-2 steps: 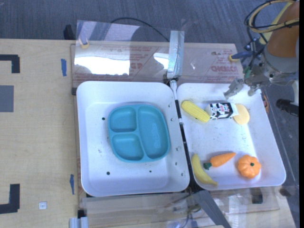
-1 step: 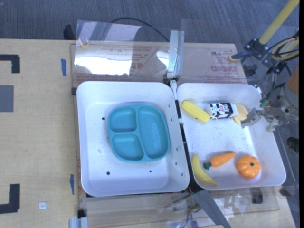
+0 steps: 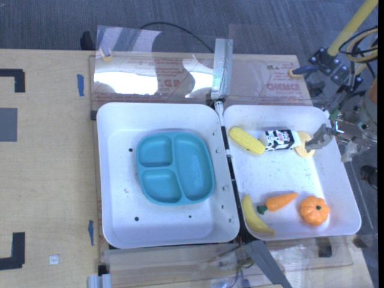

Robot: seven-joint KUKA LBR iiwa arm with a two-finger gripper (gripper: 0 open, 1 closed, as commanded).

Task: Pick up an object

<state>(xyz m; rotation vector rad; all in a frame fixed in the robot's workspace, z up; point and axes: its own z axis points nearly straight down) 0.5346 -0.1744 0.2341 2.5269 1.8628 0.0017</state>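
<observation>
The right bin (image 3: 336, 179) holds several toy foods. A yellow corn cob (image 3: 246, 140) lies at its back left, and a black-and-white cow-patterned carton (image 3: 278, 139) lies beside it. A small yellow piece (image 3: 304, 144) sits just right of the carton. Toward the front are an orange carrot (image 3: 279, 201), a yellow banana (image 3: 254, 215) and an orange pumpkin (image 3: 314, 210). My gripper (image 3: 323, 137) hangs at the bin's back right edge, its grey tip right next to the yellow piece. I see nothing held in it.
The left bin (image 3: 114, 179) bears a blue divided plate (image 3: 176, 167). A metal divider (image 3: 221, 77) and clear plastic sheeting stand behind both bins. Cables and arm hardware (image 3: 345, 71) crowd the right side. Wooden bench surface lies to the left.
</observation>
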